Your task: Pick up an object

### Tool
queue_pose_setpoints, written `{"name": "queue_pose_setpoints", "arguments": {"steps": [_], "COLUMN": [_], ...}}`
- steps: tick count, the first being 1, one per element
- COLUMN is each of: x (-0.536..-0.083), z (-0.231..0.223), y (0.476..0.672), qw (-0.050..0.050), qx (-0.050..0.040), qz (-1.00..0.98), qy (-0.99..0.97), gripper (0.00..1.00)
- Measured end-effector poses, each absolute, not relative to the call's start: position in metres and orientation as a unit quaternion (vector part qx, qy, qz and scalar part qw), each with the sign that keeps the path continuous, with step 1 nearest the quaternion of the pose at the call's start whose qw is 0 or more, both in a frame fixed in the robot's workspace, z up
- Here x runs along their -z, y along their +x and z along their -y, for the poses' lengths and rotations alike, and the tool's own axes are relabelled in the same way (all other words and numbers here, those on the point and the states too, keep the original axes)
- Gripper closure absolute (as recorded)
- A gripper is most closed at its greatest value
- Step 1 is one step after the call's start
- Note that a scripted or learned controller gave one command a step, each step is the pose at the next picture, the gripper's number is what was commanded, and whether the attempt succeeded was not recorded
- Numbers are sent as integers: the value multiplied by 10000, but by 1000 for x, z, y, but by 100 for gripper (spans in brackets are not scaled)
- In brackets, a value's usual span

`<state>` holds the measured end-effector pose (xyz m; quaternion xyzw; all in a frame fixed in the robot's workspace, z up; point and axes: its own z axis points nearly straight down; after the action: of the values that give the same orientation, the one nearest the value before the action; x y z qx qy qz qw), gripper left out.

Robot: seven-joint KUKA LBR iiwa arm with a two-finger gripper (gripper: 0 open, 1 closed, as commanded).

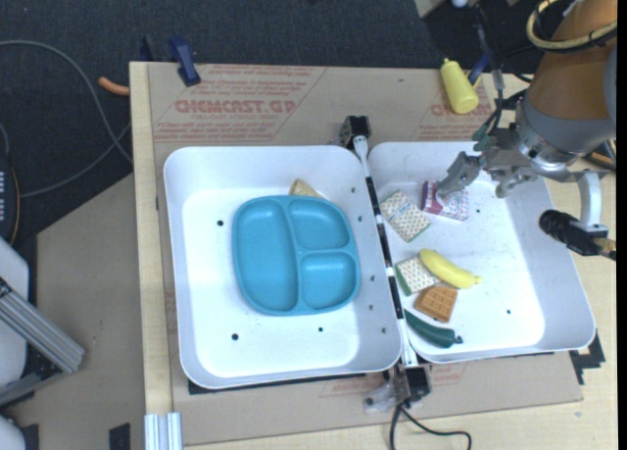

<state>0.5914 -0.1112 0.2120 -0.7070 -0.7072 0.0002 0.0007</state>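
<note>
Right bin: pincer near its far edge, just above a pink packet; grip state cannot be told. Banana, waffle toward its left edge.

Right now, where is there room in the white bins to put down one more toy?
Most room: the right bin's bare floor, right of the banana and waffle. The left bin has bare strips around the blue plate. It is crowded along the right bin's left side, where the toys cluster, and near the gripper over the pink packet.
</note>
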Motion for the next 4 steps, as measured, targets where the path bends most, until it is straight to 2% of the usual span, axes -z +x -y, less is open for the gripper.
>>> {"name": "queue_pose_setpoints", "arguments": {"steps": [1,2,3,4], "x": [-84,-84,-94,-94], "z": [99,102,102,102], "y": [559,524,525,525], "qw": [2,12,4,7], "qx": [0,-4,4,4], "qz": [7069,7066,7065,7064], "qy": [-7073,-7076,-7077,-7078], "gripper": [0,0,100,0]}}
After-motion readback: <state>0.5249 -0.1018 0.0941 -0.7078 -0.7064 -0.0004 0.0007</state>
